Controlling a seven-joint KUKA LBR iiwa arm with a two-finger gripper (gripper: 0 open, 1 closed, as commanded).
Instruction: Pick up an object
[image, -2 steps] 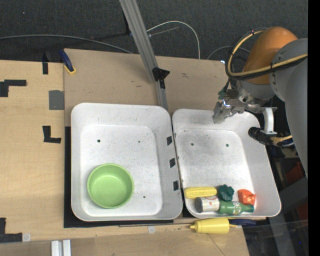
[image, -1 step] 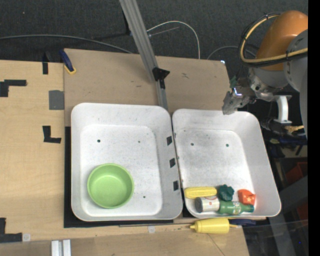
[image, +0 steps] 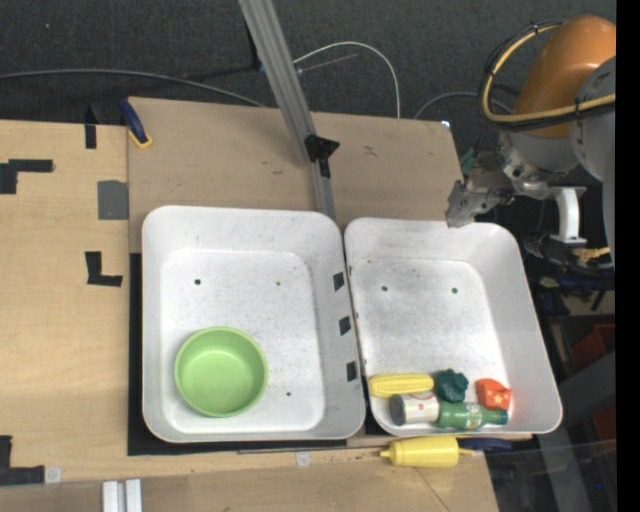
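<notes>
The gripper (image: 462, 208) hangs at the back of the right bin (image: 440, 310), just above its far rim, with nothing seen in it. The arm's orange band (image: 570, 60) shows at the top right. Far from the gripper, in the bin's front right corner, a cluster of things lies: a yellow corn cob (image: 401, 384), a dark green lump (image: 451, 381), a red piece (image: 492, 394), a white can (image: 413, 409) and a green bottle (image: 470, 417). A green bowl (image: 221, 372) sits in the front left of the left bin (image: 240, 260).
A yellow squeeze bottle (image: 424, 452) lies on the bench just outside the right bin's front rim. A slanted metal pole (image: 290, 90) rises behind the bins, where they meet. Cables run along the back. Black tape marks (image: 98, 268) dot the bench at left.
</notes>
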